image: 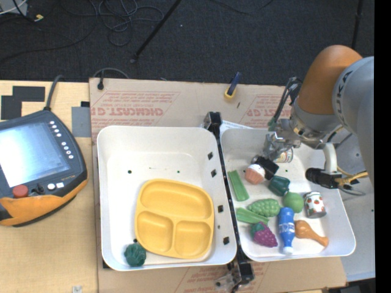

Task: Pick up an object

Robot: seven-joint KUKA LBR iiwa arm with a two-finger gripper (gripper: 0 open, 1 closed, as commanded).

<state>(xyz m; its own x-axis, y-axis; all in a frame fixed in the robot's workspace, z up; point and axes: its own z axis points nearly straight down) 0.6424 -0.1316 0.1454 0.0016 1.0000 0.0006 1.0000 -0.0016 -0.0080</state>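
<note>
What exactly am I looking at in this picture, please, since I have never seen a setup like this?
This is one camera fixed above a workbench, looking down at a slant. The grey machine with the orange band on the right is a robot arm; its grasping end, the claw, hangs over the right bin. I cannot tell whether it grips anything.

Two shallow white bins sit side by side. The right one holds toy food and small items: a blue bottle, purple grapes, a drumstick, a green bunch and a small can, among others. The left bin holds a yellow divided tray and a dark green lump in its near corner.

The screen device at far left looks like the robot's handheld controller.
</note>
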